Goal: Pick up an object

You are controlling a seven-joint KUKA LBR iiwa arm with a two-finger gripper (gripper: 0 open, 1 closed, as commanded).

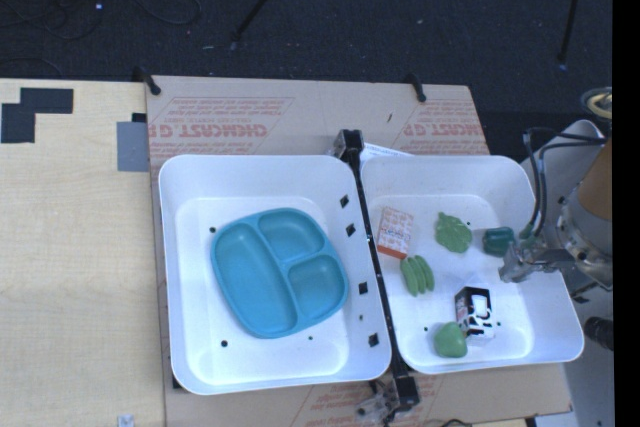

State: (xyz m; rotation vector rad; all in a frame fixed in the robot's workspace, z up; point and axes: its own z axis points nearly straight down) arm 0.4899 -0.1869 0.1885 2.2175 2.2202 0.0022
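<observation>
The right bin [545, 335] holds several small objects. A white card with red print [395, 231] lies near the divider, with a green ridged vegetable [418, 274] just below it. Further right is a green leafy piece [453, 233], then a teal block [497, 240]. Near the front sit a black and white toy [477, 308] and a round green piece [451, 341]. My gripper [517, 267] hangs low over the bin's right side, just below and right of the teal block. Nothing shows in its grasp.
The left bin [185, 215] holds a blue divided plate [278, 270]. A black divider [365, 255] runs between the bins. Both rest on cardboard [250, 120] over a pale wooden bench [70, 265]. The arm [590, 215] enters from the right edge.
</observation>
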